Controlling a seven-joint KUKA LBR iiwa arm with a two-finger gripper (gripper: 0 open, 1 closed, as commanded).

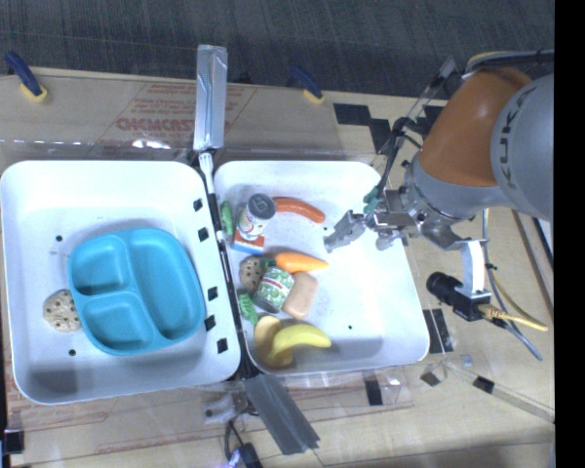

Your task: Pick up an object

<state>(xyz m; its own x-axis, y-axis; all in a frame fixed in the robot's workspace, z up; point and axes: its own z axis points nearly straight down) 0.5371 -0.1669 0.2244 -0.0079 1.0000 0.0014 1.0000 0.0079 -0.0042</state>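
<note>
My gripper hangs over the right bin, in its upper right part, with its fingers open and nothing between them. To its left lie an orange-red sausage, a small can and an orange carrot. Lower down sit a cookie, a green packet, a pale peach block and a yellow banana. All of these crowd the bin's left half, apart from the gripper.
The left bin holds a blue divided plate and a cookie at its left side. A metal post rises at the back, where the two bins meet. The arm's orange band is at the right.
</note>
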